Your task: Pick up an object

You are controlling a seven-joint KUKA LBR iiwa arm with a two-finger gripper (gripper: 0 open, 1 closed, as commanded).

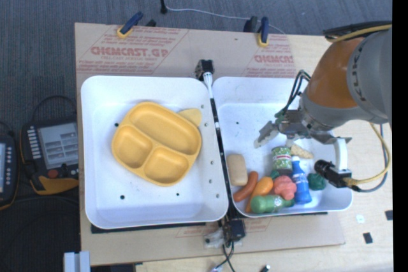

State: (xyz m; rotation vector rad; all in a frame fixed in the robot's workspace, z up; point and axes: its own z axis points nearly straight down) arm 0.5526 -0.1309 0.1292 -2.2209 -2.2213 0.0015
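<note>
Grey-and-orange arm reaches over the right bin [255, 99] — its gripper [275, 130] hangs with fingers spread, pinching nothing. Just beside it, toward the bin's near wall, lies the toy pile — green can [281, 159], blue bottle [299, 183], carrot [246, 186].

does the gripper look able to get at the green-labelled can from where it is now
Probably yes. The gripper hangs over the right bin, just up and left of the green-labelled can, whose top is uncovered. The blue bottle and red toy crowd its lower side, so a clean grip is uncertain.
</note>
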